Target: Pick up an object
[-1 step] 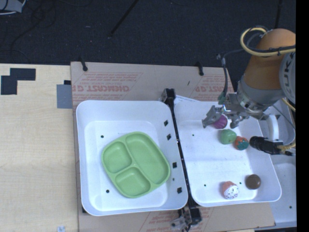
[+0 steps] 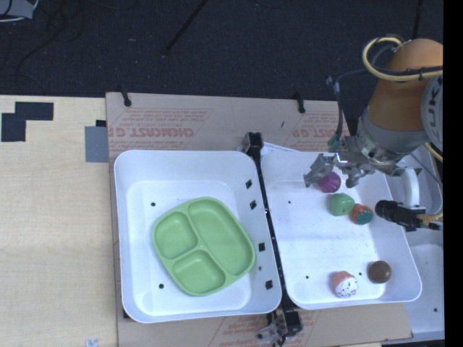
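Observation:
My gripper (image 2: 336, 175) hangs over the far part of the right bin (image 2: 318, 295), with its grey fingers (image 2: 316, 173) spread open. A small purple object (image 2: 330, 183) lies on the bin floor just below and between the fingers, and neither finger visibly touches it. A green object (image 2: 340, 204) sits just in front of it, with a red and teal object (image 2: 361, 214) beside that. Near the bin's front right are a brown ball (image 2: 378, 271) and a white speckled object with an orange top (image 2: 345, 284).
The left bin (image 2: 134, 194) holds a green divided plate (image 2: 203, 246). A black divider (image 2: 265, 223) runs between the two bins. A black part with cabling (image 2: 398, 213) juts in at the right bin's right wall. The arm's orange band (image 2: 405, 85) rises behind the gripper.

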`<act>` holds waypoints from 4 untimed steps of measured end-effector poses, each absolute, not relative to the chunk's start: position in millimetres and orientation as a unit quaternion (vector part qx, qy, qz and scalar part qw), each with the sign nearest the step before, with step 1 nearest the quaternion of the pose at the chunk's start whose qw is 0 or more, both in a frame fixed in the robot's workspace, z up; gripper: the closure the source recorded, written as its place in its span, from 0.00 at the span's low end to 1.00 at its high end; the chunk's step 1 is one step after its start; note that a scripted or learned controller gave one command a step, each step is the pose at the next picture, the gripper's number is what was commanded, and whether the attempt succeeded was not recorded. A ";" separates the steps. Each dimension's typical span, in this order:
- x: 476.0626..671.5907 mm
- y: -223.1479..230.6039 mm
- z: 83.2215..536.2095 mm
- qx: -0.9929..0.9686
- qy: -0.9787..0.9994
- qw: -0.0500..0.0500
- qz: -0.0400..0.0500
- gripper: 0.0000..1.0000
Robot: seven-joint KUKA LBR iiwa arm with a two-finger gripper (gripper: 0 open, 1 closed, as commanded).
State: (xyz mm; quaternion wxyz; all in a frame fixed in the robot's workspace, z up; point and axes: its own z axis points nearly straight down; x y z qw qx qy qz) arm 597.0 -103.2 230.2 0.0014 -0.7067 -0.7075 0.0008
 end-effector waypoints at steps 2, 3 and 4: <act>595.3 -103.4 133.7 -0.707 -0.707 0.003 0.003 0.00; 594.6 -102.1 84.8 -0.707 -0.707 0.002 0.002 0.00; 594.9 -103.4 97.4 -0.709 -0.706 0.002 0.001 1.00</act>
